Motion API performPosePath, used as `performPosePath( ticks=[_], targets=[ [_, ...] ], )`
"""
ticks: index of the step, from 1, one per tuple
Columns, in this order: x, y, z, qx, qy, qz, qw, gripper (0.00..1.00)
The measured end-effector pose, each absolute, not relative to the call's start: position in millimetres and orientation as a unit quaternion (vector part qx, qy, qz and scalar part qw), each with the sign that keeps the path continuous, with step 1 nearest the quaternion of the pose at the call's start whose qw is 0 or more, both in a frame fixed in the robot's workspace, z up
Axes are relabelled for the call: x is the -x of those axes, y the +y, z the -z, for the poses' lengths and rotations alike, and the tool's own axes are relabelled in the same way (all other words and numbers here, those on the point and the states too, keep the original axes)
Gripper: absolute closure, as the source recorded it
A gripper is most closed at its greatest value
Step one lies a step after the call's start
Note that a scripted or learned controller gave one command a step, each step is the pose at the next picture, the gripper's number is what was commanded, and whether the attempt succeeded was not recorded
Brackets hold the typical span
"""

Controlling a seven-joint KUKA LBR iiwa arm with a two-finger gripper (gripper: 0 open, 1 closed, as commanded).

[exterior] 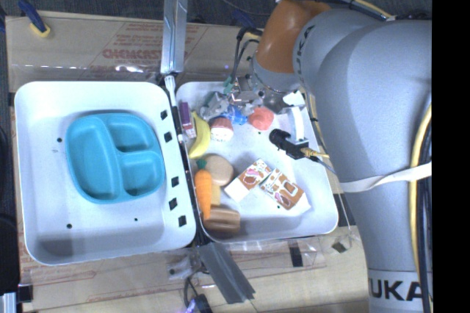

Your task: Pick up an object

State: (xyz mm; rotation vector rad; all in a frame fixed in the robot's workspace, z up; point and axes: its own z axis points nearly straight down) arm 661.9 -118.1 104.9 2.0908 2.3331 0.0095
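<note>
The right bin (323,220) holds a banana (200,137), carrot (203,192), wooden block (222,220), snack packet (268,184) and a pink ball (261,118). The gripper (233,94) sits low at its far end. The left bin (37,179) holds 1 blue divided tray (114,155).

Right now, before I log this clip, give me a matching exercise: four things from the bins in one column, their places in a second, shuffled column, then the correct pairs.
Things:
1. blue divided tray
2. banana
3. carrot
4. printed snack packet

Places:
A. along the right bin's left wall, just below the banana
B. lying flat in the left bin
C. in the middle of the right bin, toward its lower right
D. against the right bin's left wall, beside a small white and red piece

Pairs: 1-B, 2-D, 3-A, 4-C
</note>
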Motion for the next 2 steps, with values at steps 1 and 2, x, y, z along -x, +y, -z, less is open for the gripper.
performPosePath(
  ticks=[1, 2],
  targets=[
    [-665.6, -120.4, -122.4, -0.666, 0.746, -0.0048, 0.011, 1.00],
    [-659.1, -57.7, -197.1, -0.651, 0.759, -0.0021, 0.003, 1.00]
  ],
)
